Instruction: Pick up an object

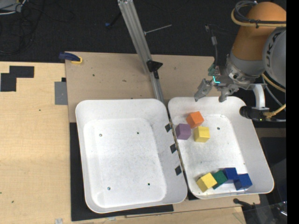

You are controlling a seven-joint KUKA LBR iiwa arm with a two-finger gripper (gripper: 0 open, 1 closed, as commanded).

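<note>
Nothing is picked yet; the gripper hangs spread and bare above the right bin (far rim); the orange block lies nearest.

Grey arm — orange band, looped cables, grey two-finger end effector

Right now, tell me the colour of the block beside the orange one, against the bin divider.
Purple block, camera view.
</note>
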